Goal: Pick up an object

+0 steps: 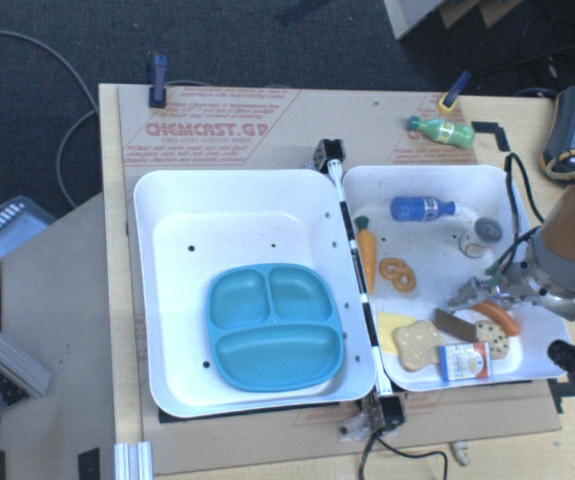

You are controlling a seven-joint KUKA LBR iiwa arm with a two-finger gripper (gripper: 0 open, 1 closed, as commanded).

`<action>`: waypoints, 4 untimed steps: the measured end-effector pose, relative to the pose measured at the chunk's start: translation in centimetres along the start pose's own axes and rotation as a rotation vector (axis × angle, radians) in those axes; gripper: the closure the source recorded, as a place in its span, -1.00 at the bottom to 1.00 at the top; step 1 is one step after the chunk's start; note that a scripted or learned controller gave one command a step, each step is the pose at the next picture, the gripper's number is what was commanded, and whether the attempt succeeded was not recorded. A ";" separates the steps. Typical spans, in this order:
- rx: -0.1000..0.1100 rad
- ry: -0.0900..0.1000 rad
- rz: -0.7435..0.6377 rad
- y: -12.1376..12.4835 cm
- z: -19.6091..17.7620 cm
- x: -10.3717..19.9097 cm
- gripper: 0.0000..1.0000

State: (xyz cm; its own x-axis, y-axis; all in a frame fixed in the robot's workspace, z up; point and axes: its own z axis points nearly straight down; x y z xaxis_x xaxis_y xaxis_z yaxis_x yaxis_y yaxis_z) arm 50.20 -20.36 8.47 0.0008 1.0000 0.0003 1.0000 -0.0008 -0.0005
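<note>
The right bin [437, 178] holds several small items: a blue bottle [422, 208], an orange carrot [367, 253], a pretzel [398, 275], a yellow cheese slice [391, 323], a slice of toast [419, 345], a small printed box [462, 361], a hot dog [498, 317], a cookie [496, 344] and a grey cap [487, 230]. My gripper [475, 293] reaches in from the right and sits low over the bin's right side, just above and left of the hot dog. A dark flat piece [454, 323] lies just below it. Nothing visibly hangs from the gripper.
The left bin [167, 218] carries a blue divided plate [275, 325]. A green bottle [442, 131] lies on the bench behind the right bin. The arm's body [567, 248] covers the right bin's right edge. Clips sit along the seam between the bins.
</note>
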 end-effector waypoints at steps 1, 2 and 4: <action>0.001 0.001 -0.002 -2.3 -1.0 7.2 -1.00; -0.001 0.000 -0.001 -2.3 -2.0 7.2 1.00; -0.002 -0.002 -0.001 -0.9 -12.7 6.5 1.00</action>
State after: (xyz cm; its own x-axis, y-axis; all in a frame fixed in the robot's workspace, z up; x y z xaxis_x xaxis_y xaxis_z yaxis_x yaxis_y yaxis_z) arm 49.26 -13.90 21.20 -0.0001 1.0000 -0.0017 1.0000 0.0001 0.0014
